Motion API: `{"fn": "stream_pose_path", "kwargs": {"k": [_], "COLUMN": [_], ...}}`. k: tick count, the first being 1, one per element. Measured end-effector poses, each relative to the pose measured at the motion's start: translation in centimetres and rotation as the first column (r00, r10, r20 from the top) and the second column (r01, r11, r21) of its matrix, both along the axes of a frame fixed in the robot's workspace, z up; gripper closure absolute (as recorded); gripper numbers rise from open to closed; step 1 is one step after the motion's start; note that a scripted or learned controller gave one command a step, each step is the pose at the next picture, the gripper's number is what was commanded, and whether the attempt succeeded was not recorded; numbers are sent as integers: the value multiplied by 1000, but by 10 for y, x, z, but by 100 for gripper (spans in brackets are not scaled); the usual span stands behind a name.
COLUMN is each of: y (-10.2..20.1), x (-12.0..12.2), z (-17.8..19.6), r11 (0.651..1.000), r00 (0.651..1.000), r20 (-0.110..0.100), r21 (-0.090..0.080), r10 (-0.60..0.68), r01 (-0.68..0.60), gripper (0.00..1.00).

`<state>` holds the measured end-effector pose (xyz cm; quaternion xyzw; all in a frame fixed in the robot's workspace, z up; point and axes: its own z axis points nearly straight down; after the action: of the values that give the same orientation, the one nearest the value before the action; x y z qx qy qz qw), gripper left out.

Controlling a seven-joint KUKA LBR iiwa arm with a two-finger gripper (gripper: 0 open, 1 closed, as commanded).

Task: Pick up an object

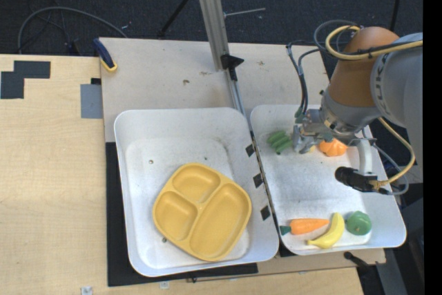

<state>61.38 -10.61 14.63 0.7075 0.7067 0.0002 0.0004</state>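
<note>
The bench (173,72) is the largest thing here, and it carries two white bins side by side. The left bin (138,148) is at about 9 o'clock from the centre of the view, and the right bin (311,190) is at about 3 o'clock.

The arm (366,79) comes in from 3 o'clock, grey with its orange band, and it bends down over the far part of the right bin. A metal post (210,17) stands on the bench at 12 o'clock, leaning a little.

In the left bin lies a yellow plate (202,211) with three compartments, toward the 6 o'clock side of that bin.

The gripper (304,138) is low over the right bin, near its 12 o'clock edge. I cannot tell if its fingers are wide or narrow, because the wrist covers them.

A green toy (279,141) lies just beside the gripper at its 9 o'clock side. An orange toy (333,147) lies just beside it at its 3 o'clock side. I cannot tell if either one touches the gripper.

Along the 6 o'clock edge of the right bin three toys lie in a row: a carrot (308,225), then a banana (330,233) touching it, then a green ball (358,222) at the banana's 3 o'clock side.
</note>
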Motion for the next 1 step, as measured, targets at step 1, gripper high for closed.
{"fn": "stream_pose_path", "kwargs": {"k": [1], "y": [-6], "x": [-2], "z": [62], "r11": [1000], "r00": [1000], "r20": [2], "r21": [-1], "r10": [-1], "r01": [1], "gripper": [100]}}
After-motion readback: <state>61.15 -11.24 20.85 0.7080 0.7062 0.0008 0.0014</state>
